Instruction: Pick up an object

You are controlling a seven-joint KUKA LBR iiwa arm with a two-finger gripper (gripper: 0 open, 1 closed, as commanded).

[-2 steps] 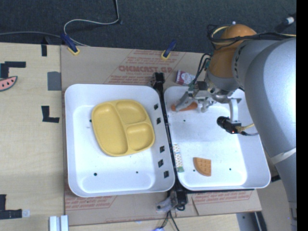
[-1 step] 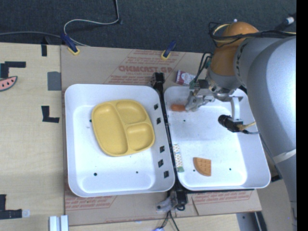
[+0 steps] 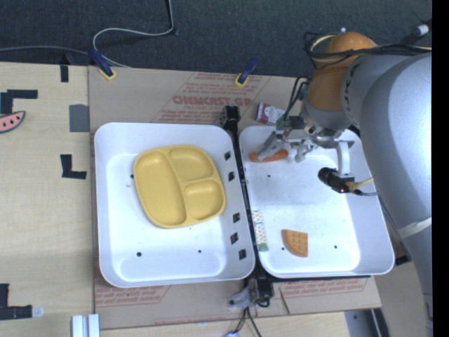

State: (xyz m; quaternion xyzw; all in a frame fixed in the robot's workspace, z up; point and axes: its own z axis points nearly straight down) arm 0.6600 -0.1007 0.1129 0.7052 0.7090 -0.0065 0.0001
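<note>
1. At the far edge of the right shallow white plastic bin (image 3: 365, 255), the two-finger metal gripper (image 3: 284, 148) is low over the bin floor, its fingers spread apart, one slanting left and one to the right.
2. A small orange carrot-like piece (image 3: 270, 156) lies on the bin floor just beneath and between the spread fingers. Whether the fingers touch it cannot be told; it is not clamped between them.
3. The grey arm with an orange band above the wrist (image 3: 335, 72) comes in from the right and covers the right side of that bin.
4. A tan waffle-patterned wedge-shaped toy (image 3: 295, 242) lies on the near part of the right bin's floor, well apart from the gripper.
5. The left shallow white plastic bin (image 3: 116, 258) holds a yellow plastic plate with three compartments (image 3: 179, 185), lying flat near the bin's centre, turned at a slant.
6. Both bins sit side by side on a brown cardboard sheet (image 3: 189, 100) laid over the bench.
7. A small dark-red and white packet (image 3: 267, 112) lies on the cardboard just beyond the right bin's far rim.
8. Yellow-and-blue clamps (image 3: 245, 74) hold the cardboard's far edge.
</note>
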